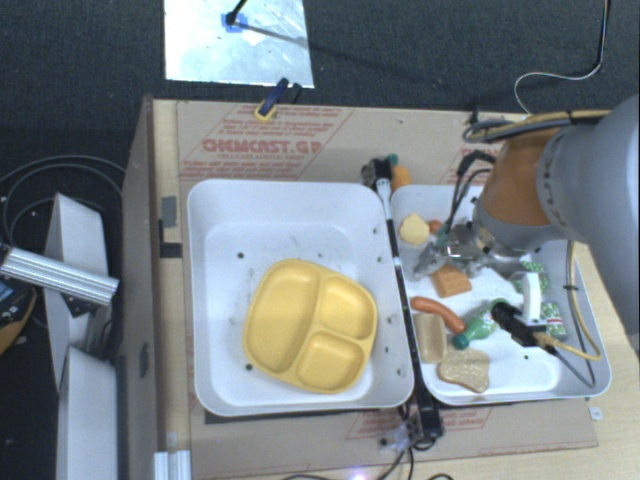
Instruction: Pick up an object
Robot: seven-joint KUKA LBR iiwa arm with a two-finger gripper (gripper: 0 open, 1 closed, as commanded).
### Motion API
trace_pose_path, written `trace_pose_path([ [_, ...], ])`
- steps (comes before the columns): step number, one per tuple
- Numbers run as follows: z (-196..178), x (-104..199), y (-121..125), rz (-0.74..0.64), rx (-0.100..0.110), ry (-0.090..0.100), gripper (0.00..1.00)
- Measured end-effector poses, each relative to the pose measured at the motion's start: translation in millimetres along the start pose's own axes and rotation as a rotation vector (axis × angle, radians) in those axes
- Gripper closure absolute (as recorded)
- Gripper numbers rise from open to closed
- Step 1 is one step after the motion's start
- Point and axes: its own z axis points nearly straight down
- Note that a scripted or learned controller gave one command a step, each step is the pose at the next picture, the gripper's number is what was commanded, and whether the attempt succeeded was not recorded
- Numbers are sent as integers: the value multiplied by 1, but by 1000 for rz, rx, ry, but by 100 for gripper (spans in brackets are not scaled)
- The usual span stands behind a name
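Lowest in the frame, closest to the camera, a bread slice (465,371) lies flat on the floor of the right bin (575,388), near its lower wall. Just above it a pale beige slab (431,338) lies along the bin's left wall, with a green piece (474,331) beside it to the right. An orange-red sausage (438,312) lies at a slant over the slab's upper end; I cannot tell whether they touch. An orange cracker (451,283) sits just above the sausage, and a round yellow piece (414,230) lies toward the bin's upper left corner. The left bin (215,268) holds a yellow divided plate (310,323), lower centre, turned slightly off square. The arm (590,168) comes in from the right edge in the upper half of the frame, its grey housing large in view. The orange band (512,183) sits at its left end, and the wrist bends down into the upper half of the right bin. The gripper (448,253) is low over the bin floor, between the round yellow piece and the orange cracker. It is right at the cracker's upper edge; I cannot confirm contact. From this angle I cannot tell whether the gripper is open or closed. Every piece I logged lies on the bin floor.
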Motion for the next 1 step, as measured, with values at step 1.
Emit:
trace_pose_path([
  [1, -11, 0, 2, -2, -5, 0, 100],
])
